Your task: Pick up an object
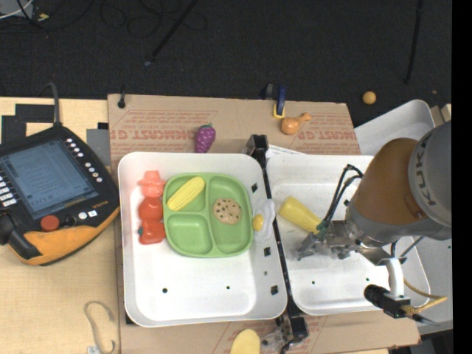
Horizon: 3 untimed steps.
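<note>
A yellow bottle-shaped toy (298, 213) lies tilted in the right bin (339, 301), near its left wall. My gripper (313, 243) is low in that bin, just right of and below the toy's lower end, close to it or touching it. The grey arm with its orange band (394, 183) reaches in from the right. The left bin (192, 301) holds a green divided plate (193, 236) with a corn cob (184, 192) and a cookie (227, 211), and a red toy figure (150, 209) beside the plate.
A small yellow piece (258, 222) sits on the divider between the bins. On the cardboard behind lie purple grapes (205, 137) and an orange pear-shaped toy (293, 124). A lemon (245, 341) lies in front. A teach pendant (51, 190) rests at the left.
</note>
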### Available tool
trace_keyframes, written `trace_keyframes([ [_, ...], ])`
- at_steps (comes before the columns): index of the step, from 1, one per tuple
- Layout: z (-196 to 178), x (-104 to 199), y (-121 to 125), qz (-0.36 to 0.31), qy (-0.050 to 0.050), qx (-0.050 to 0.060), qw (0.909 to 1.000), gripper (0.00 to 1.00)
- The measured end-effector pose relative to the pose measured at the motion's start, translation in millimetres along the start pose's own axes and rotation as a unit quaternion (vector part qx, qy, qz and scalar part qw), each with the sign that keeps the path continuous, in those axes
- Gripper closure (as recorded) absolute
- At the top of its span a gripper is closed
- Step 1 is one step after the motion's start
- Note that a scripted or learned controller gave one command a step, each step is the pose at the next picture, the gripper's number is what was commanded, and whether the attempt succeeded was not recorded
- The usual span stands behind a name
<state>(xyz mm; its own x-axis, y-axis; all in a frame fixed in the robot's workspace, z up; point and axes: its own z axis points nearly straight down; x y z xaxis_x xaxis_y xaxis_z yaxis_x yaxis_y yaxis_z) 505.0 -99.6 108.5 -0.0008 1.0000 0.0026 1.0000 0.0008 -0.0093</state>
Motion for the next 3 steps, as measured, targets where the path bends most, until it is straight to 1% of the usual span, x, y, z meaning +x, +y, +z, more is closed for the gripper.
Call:
trace_keyframes([
  [1,22,2,0,-0.001,-0.001,-0.002,1.0,0.0],
  [2,11,0,0,0.004,0.0,-0.003,1.0,1.0],
  [3,-52,-1,2,0.001,-0.001,-0.006,1.0,1.0],
])
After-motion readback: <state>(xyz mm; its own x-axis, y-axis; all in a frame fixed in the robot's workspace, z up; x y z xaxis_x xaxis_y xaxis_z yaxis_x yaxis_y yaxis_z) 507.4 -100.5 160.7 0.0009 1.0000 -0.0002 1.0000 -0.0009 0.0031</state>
